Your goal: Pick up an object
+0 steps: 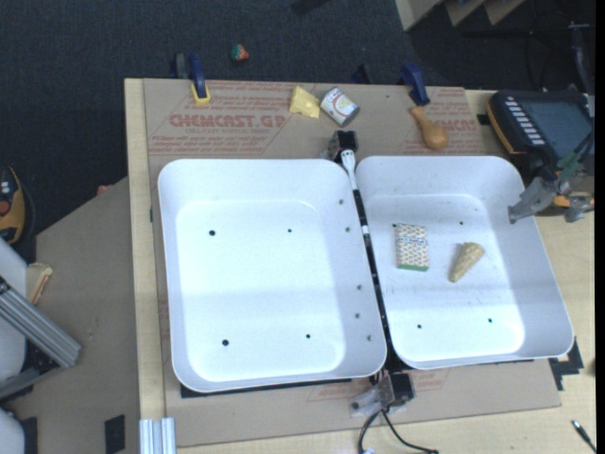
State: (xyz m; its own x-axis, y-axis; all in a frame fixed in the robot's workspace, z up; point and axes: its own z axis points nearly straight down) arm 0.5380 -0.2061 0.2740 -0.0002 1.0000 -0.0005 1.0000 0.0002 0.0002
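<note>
Here the tool (531, 201) hovers at the right bin's (529, 343) rim — apart from objects.

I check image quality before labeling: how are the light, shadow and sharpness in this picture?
Camera view: even, soft light; a faint grey shadow band crosses the left bin; no harsh glare. The patterned packet and cone-shaped object are slightly soft but readable; the tool at the right bin edge looks blurred.

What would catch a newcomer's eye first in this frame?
Two big white bins side by side: the left bin and the right bin, which holds a small patterned packet and, apart to its right, a tan cone-shaped piece. The tool sits at the right bin's right rim.
</note>
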